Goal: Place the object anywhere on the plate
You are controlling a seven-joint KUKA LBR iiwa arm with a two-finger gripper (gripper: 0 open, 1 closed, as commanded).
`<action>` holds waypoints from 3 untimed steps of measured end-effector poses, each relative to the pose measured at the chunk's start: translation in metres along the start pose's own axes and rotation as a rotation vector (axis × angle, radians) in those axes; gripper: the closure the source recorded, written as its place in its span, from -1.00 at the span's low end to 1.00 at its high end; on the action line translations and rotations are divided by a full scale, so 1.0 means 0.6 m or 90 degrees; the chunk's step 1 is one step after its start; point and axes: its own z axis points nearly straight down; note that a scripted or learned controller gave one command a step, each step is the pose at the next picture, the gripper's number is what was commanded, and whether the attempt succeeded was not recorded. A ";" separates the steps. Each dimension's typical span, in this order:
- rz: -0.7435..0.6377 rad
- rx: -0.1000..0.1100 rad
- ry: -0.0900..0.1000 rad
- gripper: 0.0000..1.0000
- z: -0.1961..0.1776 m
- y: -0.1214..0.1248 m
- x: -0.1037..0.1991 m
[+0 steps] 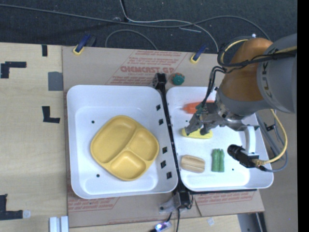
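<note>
Two shallow white bins sit side by side on the bench. The left bin [77, 144] carries one plate [125, 147], a yellow tray with rounded corners, split into three compartments and turned at a slant to the bin's walls. It lies near the middle of its bin, a little toward the front edge, and nothing rests on it.

The right bin [256, 178] holds four small things. One flat yellow piece [202, 134] lies near the bin's left wall, about midway between back and front; it is thin, pale yellow and roughly oblong, with its upper side covered by the tool above it. One orange piece [193, 107] lies behind it, toward the back left corner, partly hidden by the arm. One tan bun-shaped piece [192, 164] sits near the front left corner, and one green piece [218, 160] like a bundle of short stalks stands just to its right, close to the front edge.

One gripper [200, 125] hangs over the yellow piece, its dark tips down at or just above that piece's upper edge. Whether they are spread or closed cannot be told, nor whether they touch the piece.

Outside the bins, on the cardboard behind the divide between them, rests one small teal ball [179, 79]. Two yellow-and-blue clamps [82, 44] pin the cardboard's back edge.
</note>
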 end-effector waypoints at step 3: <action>0.000 0.001 -0.001 1.00 0.000 0.006 0.281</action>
